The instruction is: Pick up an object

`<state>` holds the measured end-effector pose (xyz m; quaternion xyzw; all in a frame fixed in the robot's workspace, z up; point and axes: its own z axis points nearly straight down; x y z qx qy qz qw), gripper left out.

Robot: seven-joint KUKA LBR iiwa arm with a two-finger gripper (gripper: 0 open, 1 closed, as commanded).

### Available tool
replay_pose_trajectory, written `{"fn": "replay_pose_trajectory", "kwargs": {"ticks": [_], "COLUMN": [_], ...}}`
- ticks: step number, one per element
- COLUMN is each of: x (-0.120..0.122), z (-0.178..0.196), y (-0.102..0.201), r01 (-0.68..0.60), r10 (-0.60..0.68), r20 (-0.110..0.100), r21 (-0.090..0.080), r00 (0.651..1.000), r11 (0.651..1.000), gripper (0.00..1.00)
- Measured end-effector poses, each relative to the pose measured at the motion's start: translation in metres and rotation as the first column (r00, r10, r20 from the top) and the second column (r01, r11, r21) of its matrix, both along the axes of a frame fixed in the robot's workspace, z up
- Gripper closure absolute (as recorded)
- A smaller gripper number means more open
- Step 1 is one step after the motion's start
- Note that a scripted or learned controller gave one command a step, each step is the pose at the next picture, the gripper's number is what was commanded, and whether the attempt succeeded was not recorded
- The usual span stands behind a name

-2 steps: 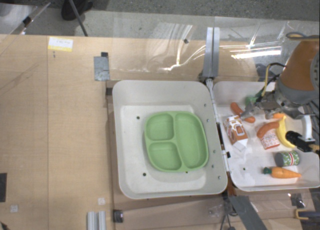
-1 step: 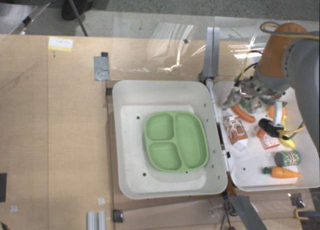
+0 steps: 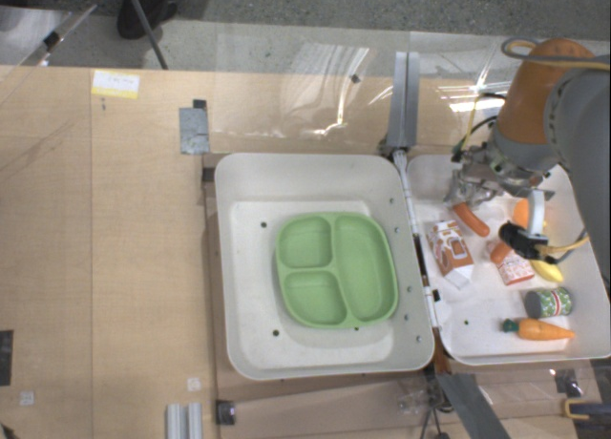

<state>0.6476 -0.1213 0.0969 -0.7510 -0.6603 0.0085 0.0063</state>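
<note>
My gripper hangs over the back left part of the right bin, below the orange-banded wrist. Directly in front of it, touching or nearly so, lies a small orange-red sausage. A brown and white carton lies just in front of the sausage. Further right lie an orange piece, a small orange box, a yellow banana, a green-labelled can and a carrot.
The left bin holds a green divided plate. A raised divider separates the two bins. A black and white part of the arm with a cable hangs over the objects on the right side.
</note>
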Motion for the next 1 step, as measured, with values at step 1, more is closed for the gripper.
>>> {"fn": "replay_pose_trajectory", "kwargs": {"ticks": [1], "x": [0.0191], "z": [0.0973], "y": [0.0421], "r01": [-0.273], "r10": [0.273], "r20": [0.029], "r21": [-0.001], "r00": [0.962], "r11": [0.962], "gripper": [1.0]}}
